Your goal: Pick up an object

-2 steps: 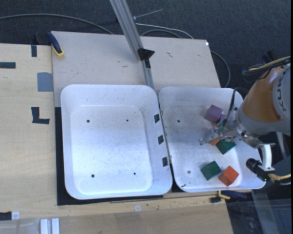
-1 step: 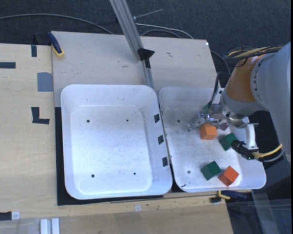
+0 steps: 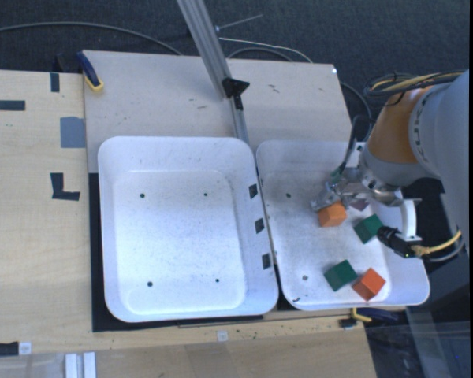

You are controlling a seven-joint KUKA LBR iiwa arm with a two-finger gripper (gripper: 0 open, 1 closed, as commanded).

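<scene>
Gripper (image 3: 337, 197) on the grey arm hangs low in the right white plastic bin (image 3: 296, 172), touching a small orange block (image 3: 331, 215); whether its jaws are apart cannot be told. A poorly centred grasp could nudge the block aside toward a nearby green cube (image 3: 368, 228).

Scuffed white plastic bins (image 3: 181, 290), matt wood bench (image 3: 31, 235), ribbed alu rail (image 3: 201, 30), matt blocks (image 3: 340, 275)
</scene>
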